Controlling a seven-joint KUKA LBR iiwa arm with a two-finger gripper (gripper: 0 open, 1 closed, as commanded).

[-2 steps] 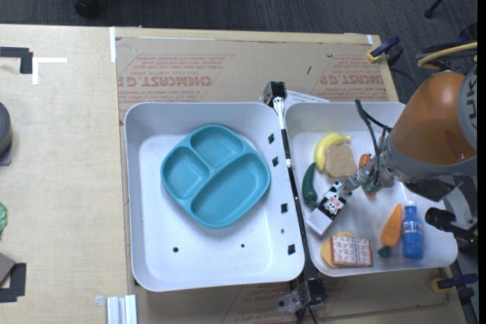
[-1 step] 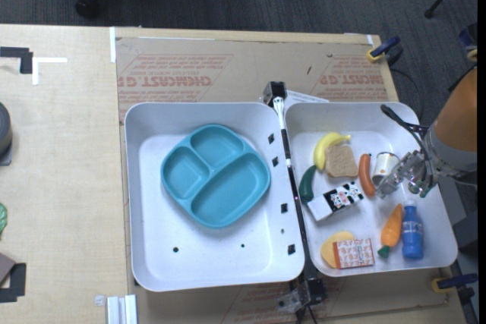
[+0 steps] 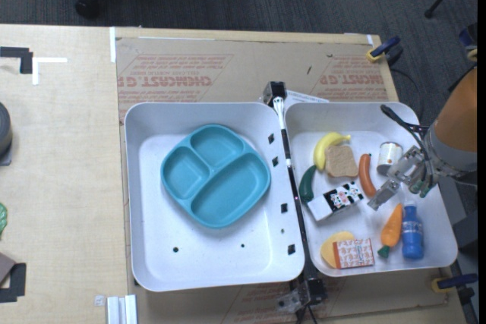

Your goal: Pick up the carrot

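The carrot [image 3: 392, 226], orange with a green stub at its lower end, lies tilted in the right bin [image 3: 437, 239] near the front right. A blue bottle [image 3: 411, 233] lies against its right side. My gripper [image 3: 398, 195] hangs just above the carrot's upper end, reaching in from the right. It is open, with one grey finger [image 3: 379, 198] pointing lower left, and nothing is between the fingers.
The right bin also holds a banana [image 3: 328, 147], a bread slice [image 3: 342, 162], a sausage [image 3: 367, 174], a small can [image 3: 389, 154], a green vegetable [image 3: 307, 184], a milk carton [image 3: 340, 200] and a snack box [image 3: 354, 253]. A blue divided plate [image 3: 216, 175] sits in the left bin [image 3: 152, 254].
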